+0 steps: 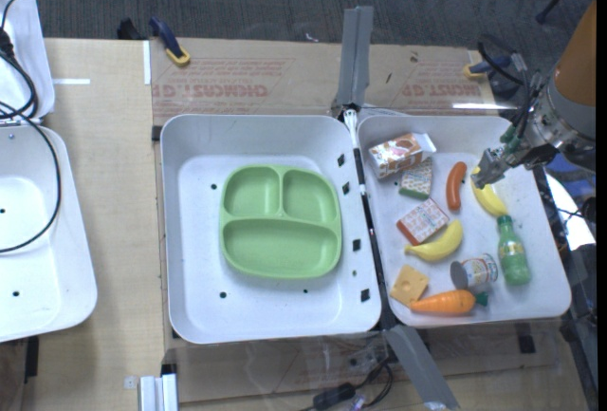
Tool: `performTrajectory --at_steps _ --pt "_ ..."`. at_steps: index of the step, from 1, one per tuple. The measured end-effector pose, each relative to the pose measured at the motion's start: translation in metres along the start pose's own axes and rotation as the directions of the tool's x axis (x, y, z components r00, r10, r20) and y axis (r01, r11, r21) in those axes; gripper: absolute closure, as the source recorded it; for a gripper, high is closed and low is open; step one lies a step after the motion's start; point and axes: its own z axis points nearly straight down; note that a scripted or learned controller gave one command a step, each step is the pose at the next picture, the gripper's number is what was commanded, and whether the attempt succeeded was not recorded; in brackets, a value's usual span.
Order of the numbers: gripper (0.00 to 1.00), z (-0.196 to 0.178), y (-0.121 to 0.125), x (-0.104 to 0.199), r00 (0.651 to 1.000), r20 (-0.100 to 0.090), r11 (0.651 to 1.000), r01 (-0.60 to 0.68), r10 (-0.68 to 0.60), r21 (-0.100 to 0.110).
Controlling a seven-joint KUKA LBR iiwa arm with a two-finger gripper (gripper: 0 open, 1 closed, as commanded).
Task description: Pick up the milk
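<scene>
The milk [396, 156] is a small white carton with an orange-red label. It lies on its side at the back left of the right bin [560, 300]. My gripper [485, 173] hangs low over the back right of that bin, just above a yellow banana [489, 199] and beside a red sausage [456, 185]. It is well to the right of the milk, apart from it, and nothing shows in its grasp.
Near the milk lie a green-grey cracker [415, 181], a red-and-white box [422, 220] and a second banana [438, 243]. A cheese wedge [410, 285], carrot [443, 303], can [474, 272] and green bottle [513, 252] are nearer the front. The left bin [190, 162] holds a green divided plate [281, 220].
</scene>
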Motion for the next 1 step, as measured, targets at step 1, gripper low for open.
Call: performTrajectory --at_steps 1 --pt "1.0 0.0789 0.0362 -0.0024 0.999 0.0 0.999 -0.053 0.053 0.001"
